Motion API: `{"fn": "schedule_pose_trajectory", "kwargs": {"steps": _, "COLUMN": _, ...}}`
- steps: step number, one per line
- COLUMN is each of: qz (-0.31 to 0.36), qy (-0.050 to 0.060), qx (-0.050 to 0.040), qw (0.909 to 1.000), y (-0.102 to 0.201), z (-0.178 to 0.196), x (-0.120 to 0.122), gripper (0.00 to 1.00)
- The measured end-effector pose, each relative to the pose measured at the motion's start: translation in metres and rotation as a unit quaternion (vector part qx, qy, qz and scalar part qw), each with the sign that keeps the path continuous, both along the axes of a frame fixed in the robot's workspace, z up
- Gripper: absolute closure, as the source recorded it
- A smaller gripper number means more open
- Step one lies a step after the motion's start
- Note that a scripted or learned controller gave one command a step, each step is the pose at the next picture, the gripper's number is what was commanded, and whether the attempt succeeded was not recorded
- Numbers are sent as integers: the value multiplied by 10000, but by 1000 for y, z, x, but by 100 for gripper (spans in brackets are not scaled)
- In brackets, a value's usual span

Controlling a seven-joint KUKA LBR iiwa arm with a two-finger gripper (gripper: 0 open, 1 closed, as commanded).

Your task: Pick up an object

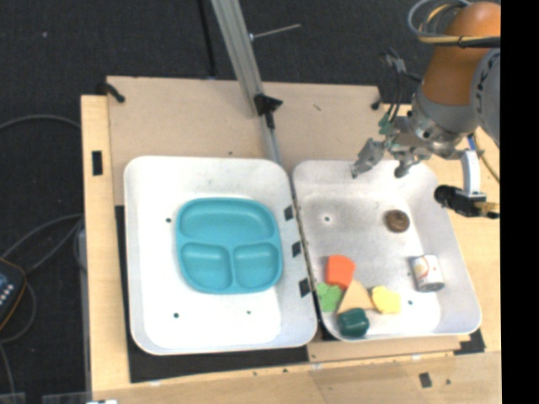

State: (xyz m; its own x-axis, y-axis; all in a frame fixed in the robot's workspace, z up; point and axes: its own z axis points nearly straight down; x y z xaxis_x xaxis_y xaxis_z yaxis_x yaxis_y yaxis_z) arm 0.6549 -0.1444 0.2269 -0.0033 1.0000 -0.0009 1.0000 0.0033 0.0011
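A dark carpet surrounds a pale wooden bench [194, 116], and on it two shallow white bins sit side by side. In the left bin [152, 310] lies a teal divided plate [227, 245], alone near the middle. A grey metal post [240, 49] rises at a slant behind the place where the two bins meet. The right bin [337, 183] holds all the small things: an orange block [339, 269], a green piece [328, 295], a tan wedge [357, 295], a dark green piece [354, 321] and a yellow piece [386, 300] are crowded at its near edge, a small silver can [426, 272] lies on its side more to the right, and a brown round object [397, 220] sits apart in the middle. The gripper [384, 159] hangs over the far edge of this bin with its two fingers spread apart, and nothing is between them. The brown round object is the nearest thing to it, a little toward the near side and slightly right of the fingers. It has no long axis, so probably any finger direction is good. The crowded group lies farther away, and there the pieces touch each other, which could make a clean grasp more difficult.
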Motion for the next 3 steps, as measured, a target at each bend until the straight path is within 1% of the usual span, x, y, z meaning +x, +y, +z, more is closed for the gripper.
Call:
{"fn": "schedule_pose_trajectory", "kwargs": {"steps": 1, "qz": 1, "qy": 1, "qx": -4, "qw": 10000, "y": 0, "z": 0, "x": 0, "gripper": 0}}
{"fn": "schedule_pose_trajectory", "kwargs": {"steps": 2, "qz": -16, "qy": 30, "qx": -4, "qw": 10000, "y": -1, "z": -62, "x": -5, "gripper": 0}}
{"fn": "schedule_pose_trajectory", "kwargs": {"steps": 3, "qz": -22, "qy": 29, "qx": -7, "qw": 10000, "y": -10, "z": -122, "x": -6, "gripper": 0}}
